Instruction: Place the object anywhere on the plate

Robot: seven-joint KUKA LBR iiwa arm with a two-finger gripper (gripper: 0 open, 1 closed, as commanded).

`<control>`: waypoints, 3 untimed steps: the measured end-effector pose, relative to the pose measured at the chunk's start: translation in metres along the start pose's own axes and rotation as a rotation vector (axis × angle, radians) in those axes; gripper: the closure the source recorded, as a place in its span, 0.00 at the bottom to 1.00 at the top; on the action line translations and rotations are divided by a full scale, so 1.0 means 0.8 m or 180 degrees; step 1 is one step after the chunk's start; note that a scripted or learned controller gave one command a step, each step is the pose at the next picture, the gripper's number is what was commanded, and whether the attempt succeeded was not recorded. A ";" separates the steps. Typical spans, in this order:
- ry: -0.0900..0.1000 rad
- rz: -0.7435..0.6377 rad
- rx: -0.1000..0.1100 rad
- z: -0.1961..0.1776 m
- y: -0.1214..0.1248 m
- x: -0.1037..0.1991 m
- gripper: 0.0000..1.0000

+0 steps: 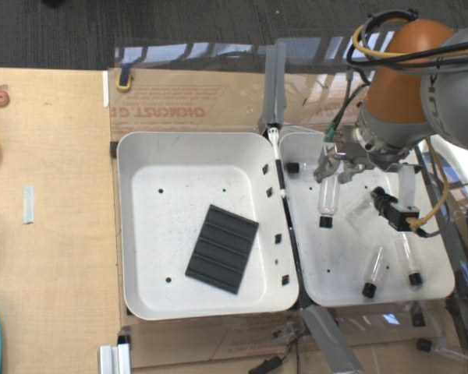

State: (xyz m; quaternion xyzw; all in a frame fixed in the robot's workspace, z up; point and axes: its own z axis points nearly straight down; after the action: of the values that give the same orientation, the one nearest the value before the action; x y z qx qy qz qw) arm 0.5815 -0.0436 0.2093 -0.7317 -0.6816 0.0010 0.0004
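The plate [222,248] is a dark ribbed rectangle lying tilted in the left white bin [140,209]. My gripper [335,170] hangs over the upper middle of the right bin [433,283]. Directly under it a clear tube with a black cap [326,201] points toward the camera. The wrist hides its upper end, so I cannot tell whether it is held or lies on the bin floor. Two more capped clear tubes [372,271] [410,262] lie at the bin's near right.
A small black cap [293,167] sits near the right bin's upper left corner. A faint clear tube [357,211] lies mid-bin. The arm's cables and a black connector [390,207] hang over the bin's right side. A central divider [285,209] separates the bins.
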 end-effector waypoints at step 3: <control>-0.0005 -0.0411 0.0012 0.075 -0.101 0.171 1.00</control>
State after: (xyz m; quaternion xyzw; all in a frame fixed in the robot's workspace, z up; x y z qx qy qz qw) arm 0.5103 0.0988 0.1497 -0.6862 -0.7274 0.0028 0.0013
